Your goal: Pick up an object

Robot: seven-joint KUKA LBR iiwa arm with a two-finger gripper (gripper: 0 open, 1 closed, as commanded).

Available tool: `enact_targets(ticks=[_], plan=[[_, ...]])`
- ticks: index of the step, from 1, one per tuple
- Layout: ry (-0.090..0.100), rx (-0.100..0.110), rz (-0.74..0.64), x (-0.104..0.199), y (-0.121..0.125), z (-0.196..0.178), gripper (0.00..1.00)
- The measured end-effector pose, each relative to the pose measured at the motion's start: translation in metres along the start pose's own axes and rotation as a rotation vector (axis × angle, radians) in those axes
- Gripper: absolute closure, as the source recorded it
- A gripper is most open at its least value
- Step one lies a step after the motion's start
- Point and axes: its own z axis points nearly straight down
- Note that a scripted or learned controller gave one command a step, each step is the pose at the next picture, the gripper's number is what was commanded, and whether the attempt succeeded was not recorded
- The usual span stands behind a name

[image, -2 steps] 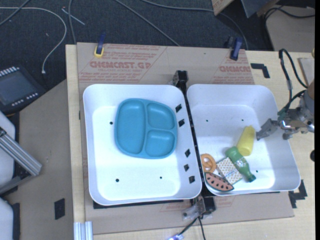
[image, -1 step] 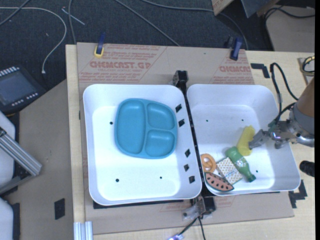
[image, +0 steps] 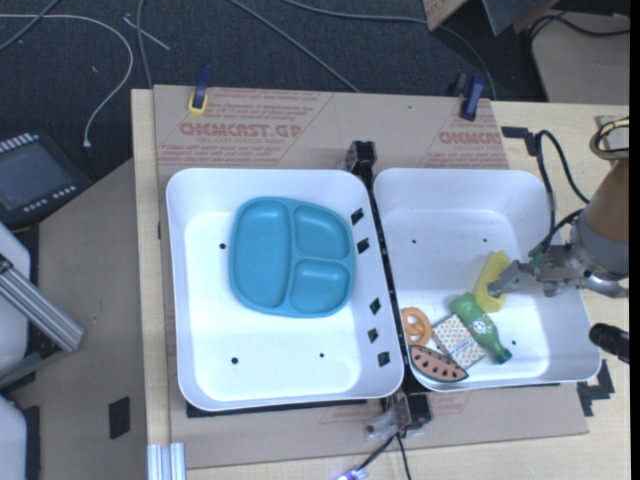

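— Dark carpet strewn with cables surrounds a cardboard-topped bench [image: 300, 118] bearing two white bins. What lies in the left bin [image: 190, 298]?

— A blue divided plate [image: 292, 256], three compartments, sits in the upper half of that bin, toward its right wall. A row of small black clips runs along the divide between the bins.

— And the right bin [image: 440, 193]?

— Its objects crowd the bottom edge. From the left: a small orange pretzel-shaped piece [image: 415, 323] by the left wall, a watermelon slice [image: 438, 366] at the bottom left corner, a checkered packet [image: 460, 339] touching it, then a green bottle [image: 482, 329]. The bottle lies flat, its long axis running from upper left to lower right. A yellow object [image: 493, 277] stands just above it, long axis near upright in the view; its shape is hard to make out.

— The gripper?

— The gripper [image: 510, 278] reaches in from the right edge, its tip at the yellow object. Whether it grips anything cannot be told from here. The arm itself is cut off by the frame.
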Motion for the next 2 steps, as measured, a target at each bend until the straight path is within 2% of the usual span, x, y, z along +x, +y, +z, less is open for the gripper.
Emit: enact_targets(ticks=[1, 2], plan=[[0.012, 0.007, -0.001, 0.002, 0.000, -0.010, 1.00], [0.003, 0.007, -0.002, 0.007, 0.012, -0.065, 1.00]])
